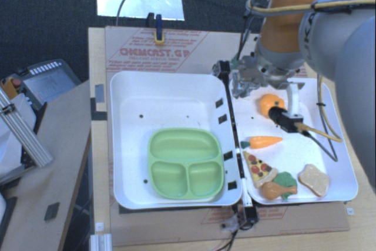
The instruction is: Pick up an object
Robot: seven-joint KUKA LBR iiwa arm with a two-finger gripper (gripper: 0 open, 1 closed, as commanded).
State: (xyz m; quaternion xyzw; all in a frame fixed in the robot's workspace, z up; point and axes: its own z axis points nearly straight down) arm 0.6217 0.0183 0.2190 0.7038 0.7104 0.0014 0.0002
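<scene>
Just below the gripper (245,86), whose grip I cannot tell, a smooth tapered plastic carrot (262,141) lies flat, tip pointing right, green end left, beside a round orange (271,103).

The gripper (245,86) hangs at the far left corner of the right bin (343,176), but its fingers are blurred into a grey mass against the bin wall, so whether they are open or closed cannot be told. The arm (338,26) is cut off by the top and right edges and covers the right bin's far rim. The orange fruit (271,103) is partly hidden by a black fitting (285,120), and the green piece (286,180) is perhaps broccoli.
</scene>
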